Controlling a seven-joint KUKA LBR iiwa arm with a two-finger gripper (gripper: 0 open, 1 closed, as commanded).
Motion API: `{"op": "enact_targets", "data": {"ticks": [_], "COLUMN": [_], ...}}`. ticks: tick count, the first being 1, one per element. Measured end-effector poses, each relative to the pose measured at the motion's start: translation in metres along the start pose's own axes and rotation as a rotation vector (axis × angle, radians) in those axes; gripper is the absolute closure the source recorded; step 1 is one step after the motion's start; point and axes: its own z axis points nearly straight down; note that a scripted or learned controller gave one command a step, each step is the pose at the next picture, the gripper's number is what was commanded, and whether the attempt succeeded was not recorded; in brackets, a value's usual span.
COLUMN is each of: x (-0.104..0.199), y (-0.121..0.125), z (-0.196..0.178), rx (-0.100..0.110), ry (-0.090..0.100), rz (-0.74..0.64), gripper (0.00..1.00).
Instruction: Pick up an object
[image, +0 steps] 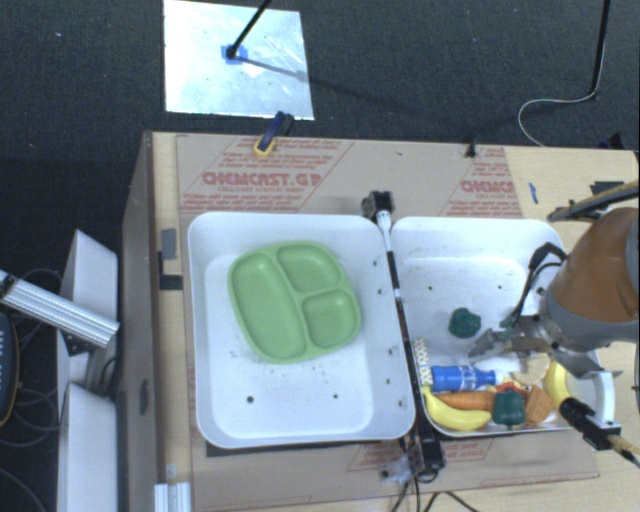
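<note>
In the right bin (470, 250), a pile of toy food lies along the front wall: a blue bottle (463, 378), a banana (452, 417), an orange carrot (472, 400), a dark green pepper (508, 407) and a yellow piece (556, 382). A small dark green object (463, 322) sits alone nearer the bin's middle. My gripper (497, 345) hangs low over the bin, just right of that green object and just above the blue bottle. Nothing shows in its grasp. The arm's wrist (600, 285) covers the bin's right side.
The left bin (230, 400) holds a light green divided plate (295, 298). A black divider bar (395, 300) runs between the two bins. Cardboard lines the bench behind them, with a small yellow and blue tool (270, 135) at its back edge.
</note>
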Motion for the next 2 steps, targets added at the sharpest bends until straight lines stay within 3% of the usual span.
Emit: {"op": "enact_targets", "data": {"ticks": [1, 2], "x": [0.029, 0.029], "y": [0.068, 0.069], "z": [0.023, 0.012], "rx": [0.01, 0.009], "ry": [0.004, 0.004], "rz": [-0.003, -0.004], "gripper": [0.0, 1.0]}}
